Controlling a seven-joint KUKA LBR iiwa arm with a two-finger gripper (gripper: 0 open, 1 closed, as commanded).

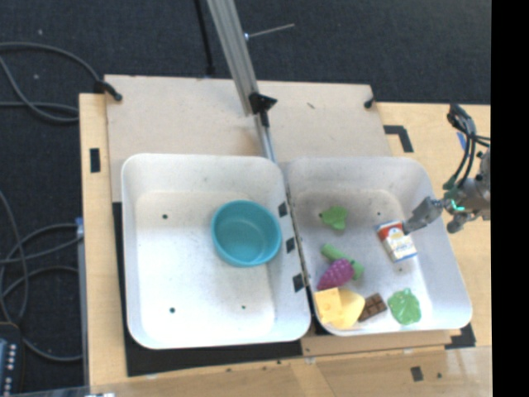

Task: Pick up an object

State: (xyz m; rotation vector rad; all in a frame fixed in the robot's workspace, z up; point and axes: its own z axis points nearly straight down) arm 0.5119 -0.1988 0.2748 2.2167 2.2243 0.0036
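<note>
Plywood desk on dark carpet bears two white bins. Jaws state: cannot tell; gripper hangs beside a red-white carton in the right bin, label unreadable.

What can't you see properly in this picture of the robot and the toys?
- The pincer: small and blurry, so its grip is unclear.
- The arm: cut off by the right edge.
- The small carton: its label is too tiny to read.
- The brown piece: partly tucked behind the yellow cheese.
- The blue bowl: its inside is too blurry to judge.
</note>
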